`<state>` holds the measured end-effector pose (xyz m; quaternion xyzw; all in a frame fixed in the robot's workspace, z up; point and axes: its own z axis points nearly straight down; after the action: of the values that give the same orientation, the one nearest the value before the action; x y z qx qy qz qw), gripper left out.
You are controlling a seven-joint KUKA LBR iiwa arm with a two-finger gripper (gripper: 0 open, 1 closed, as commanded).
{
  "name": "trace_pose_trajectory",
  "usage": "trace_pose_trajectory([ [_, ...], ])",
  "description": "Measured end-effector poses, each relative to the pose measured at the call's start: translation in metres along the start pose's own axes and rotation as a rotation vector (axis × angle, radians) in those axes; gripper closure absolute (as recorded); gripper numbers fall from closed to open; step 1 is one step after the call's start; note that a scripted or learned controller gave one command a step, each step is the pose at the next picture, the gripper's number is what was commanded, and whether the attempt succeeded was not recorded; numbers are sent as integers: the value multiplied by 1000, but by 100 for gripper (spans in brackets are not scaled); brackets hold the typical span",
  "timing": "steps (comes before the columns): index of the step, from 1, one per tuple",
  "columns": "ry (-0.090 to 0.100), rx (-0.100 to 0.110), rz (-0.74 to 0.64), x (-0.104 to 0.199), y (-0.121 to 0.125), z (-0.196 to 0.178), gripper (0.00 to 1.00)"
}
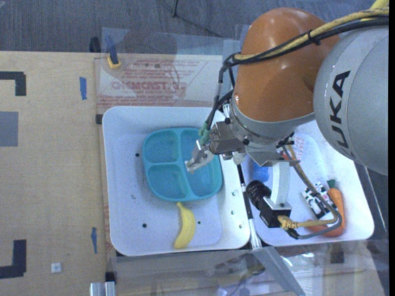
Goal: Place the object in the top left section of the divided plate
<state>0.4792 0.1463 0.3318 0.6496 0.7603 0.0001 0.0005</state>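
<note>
The gripper [199,159], finger state indeterminate, hovers over the blue divided plate [162,165] at its 3 o'clock rim, while the banana [184,226] lies at 6 o'clock outside it, risking an empty placement if ungrasped.

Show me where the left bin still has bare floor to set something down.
Left bin: a free strip between its left wall and the blue divided plate, and floor right of the banana. Crowded where the gripper hangs over the plate's right side.
</note>
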Motion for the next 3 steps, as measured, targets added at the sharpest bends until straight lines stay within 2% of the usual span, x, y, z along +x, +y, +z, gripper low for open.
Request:
trace_pose_trajectory([
  [1, -1, -1, -3, 2, 1, -10, 100],
  [2, 1, 1, -20, -127, -20, 147, 100],
  [3, 0, 2, 327, -61, -10, 109, 100],
])
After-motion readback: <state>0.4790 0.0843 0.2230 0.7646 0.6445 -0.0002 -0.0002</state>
